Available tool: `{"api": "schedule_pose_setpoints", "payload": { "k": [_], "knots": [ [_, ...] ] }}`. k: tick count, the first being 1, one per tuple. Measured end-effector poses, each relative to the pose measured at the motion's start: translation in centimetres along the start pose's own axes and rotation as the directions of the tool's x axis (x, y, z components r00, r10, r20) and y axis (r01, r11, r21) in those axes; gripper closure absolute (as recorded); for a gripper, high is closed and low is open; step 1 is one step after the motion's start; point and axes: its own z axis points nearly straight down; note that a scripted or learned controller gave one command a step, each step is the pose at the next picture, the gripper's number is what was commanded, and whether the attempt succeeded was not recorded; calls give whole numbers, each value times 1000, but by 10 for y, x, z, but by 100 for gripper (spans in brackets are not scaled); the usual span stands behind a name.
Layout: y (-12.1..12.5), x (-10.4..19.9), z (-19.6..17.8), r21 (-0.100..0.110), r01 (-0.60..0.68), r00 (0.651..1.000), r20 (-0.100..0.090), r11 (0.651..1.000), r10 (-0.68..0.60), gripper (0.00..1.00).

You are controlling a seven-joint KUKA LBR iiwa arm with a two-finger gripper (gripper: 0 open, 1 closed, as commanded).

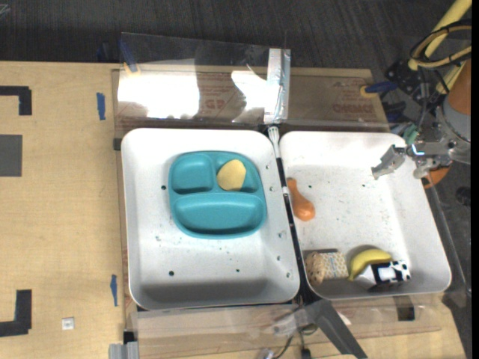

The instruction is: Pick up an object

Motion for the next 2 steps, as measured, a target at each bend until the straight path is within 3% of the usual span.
{"api": "schedule_pose_setpoints", "payload": {
  "k": [1,2],
  "knots": [
    [-44,73,127,-8,192,981,3,981,-192,0],
    [4,41,122,-3,87,996,2,996,-87,0]
  ]
}}
